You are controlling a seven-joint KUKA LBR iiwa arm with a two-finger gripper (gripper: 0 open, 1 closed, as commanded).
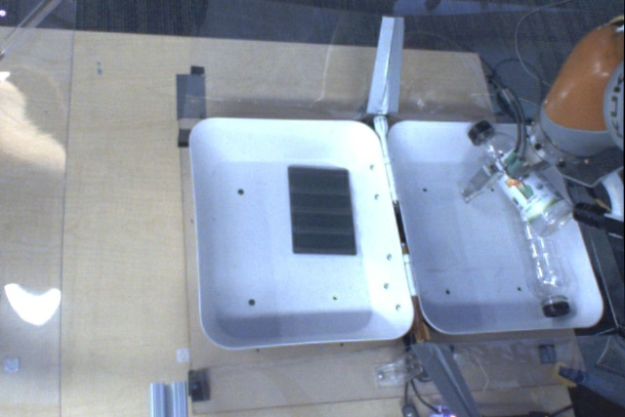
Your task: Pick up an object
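**Counter with two bins**

A wooden counter [107,239] carries two white bins. A dark pad [321,210] lies in the left bin [225,308]. A clear bottle [539,244] lies in the right bin [439,298], just below the pincer [500,163], whose state cannot be told.

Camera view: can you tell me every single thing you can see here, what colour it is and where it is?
bench: one, light wood colour, under everything
bins: two, white, side by side on the bench
dark pad: one, black with ridges, lying flat in the middle of the left bin
bottle: one, clear plastic with a dark cap, lying in the right bin near its right side, cap toward the front corner
arm: one, grey with an orange band, reaching in from the right
pincer: one, silver and see-through, over the right bin by the bottle's upper end
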